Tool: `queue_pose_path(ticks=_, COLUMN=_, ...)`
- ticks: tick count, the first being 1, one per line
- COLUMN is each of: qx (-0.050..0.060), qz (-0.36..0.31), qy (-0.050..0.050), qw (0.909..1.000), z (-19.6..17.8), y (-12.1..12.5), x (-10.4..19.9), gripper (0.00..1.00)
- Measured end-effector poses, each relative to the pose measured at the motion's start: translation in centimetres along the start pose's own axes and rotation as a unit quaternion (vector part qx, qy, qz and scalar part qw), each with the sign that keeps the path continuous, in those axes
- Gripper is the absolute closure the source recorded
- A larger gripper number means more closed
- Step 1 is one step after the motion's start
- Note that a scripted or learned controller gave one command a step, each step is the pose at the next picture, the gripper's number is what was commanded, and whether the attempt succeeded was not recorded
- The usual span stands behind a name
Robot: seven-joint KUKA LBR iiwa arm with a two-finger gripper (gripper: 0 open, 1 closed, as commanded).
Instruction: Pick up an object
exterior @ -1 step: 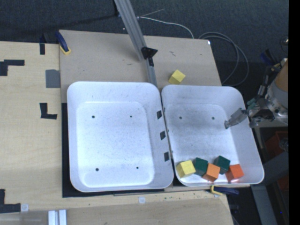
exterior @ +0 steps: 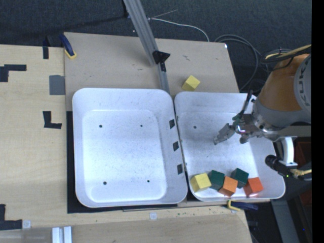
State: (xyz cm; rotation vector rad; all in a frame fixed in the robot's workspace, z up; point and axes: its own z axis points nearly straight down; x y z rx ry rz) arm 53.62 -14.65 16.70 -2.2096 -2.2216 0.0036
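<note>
Over the right bin: gripper (exterior: 232, 134), fingers spread, nothing between them
Right bin (exterior: 202, 105): white, beneath the gripper
Blocks: yellow block (exterior: 200, 181), green block (exterior: 216, 178), orange block (exterior: 229, 186), dark green block (exterior: 240, 176), red-orange block (exterior: 253, 186), clustered well below the gripper along the bin's near wall
Counter (exterior: 111, 59): second yellow cube (exterior: 191, 83), beyond the bin, up-left of the gripper

Two shallow white plastic bins, left (exterior: 86, 135) and right (exterior: 202, 110), are showing fine dark speckles. Near in the right one are sitting a yellow cube (exterior: 200, 181), two dark green cubes (exterior: 216, 178) (exterior: 240, 176), an orange cube (exterior: 229, 186) and a red-orange cube (exterior: 253, 186). Another yellow cube (exterior: 191, 83) is lying on the tan bench (exterior: 111, 65).
</note>
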Motion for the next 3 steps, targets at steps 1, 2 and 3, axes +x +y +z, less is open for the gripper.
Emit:
queue_pose_path(ticks=1, qx=-0.002, qz=0.001, qy=-0.002, qw=1.0000, z=4.8, y=6.5, x=0.2, gripper=0.00)
queue_pose_path(ticks=2, qx=-0.001, qz=0.001, qy=-0.001, qw=1.0000, z=5.1, y=4.4, x=4.7, gripper=0.00)
queue_pose_path(ticks=3, qx=-0.002, qz=0.002, qy=-0.002, qw=1.0000, z=6.0, y=4.2, x=5.6, gripper=0.00)
